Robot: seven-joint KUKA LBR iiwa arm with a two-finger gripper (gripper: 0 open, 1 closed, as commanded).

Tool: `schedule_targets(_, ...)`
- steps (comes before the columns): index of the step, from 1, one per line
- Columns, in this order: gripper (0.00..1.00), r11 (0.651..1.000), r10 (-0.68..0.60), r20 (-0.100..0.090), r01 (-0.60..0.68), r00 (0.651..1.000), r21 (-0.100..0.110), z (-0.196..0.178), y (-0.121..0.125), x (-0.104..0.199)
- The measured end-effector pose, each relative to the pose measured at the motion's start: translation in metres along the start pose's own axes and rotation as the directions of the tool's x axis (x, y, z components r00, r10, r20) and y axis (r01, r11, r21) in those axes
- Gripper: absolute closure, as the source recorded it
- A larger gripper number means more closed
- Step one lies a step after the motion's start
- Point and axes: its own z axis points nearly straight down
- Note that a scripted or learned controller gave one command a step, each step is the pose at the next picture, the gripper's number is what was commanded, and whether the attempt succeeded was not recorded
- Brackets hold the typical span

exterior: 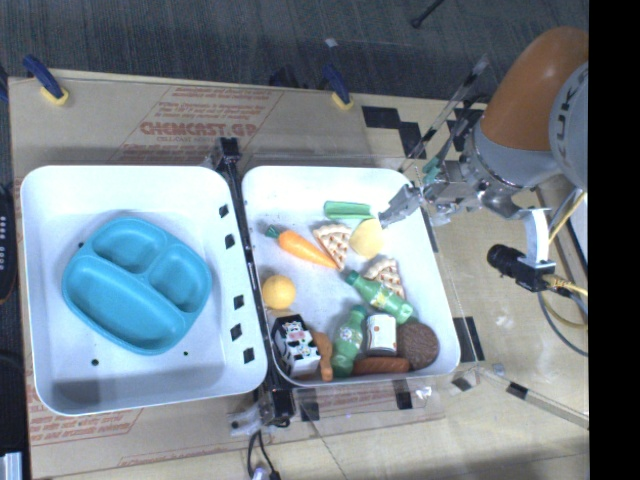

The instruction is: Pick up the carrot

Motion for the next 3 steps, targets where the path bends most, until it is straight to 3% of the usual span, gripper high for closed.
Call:
schedule_targets(1, 0.0, 0.978, -0.206, -0.006, 0.206, 0.978, 0.007, 0.131, -0.012, 0.053)
schedule_targets(2, 0.0, 0.997, -0.074, 0.006, 0.074, 0.997, -0.012, 0.161, 0.061, 0.101)
schedule_targets(3, 1.0, 0.997, -0.08, 0.006, 0.08, 0.997, -0.012, 0.148, 0.063, 0.101)
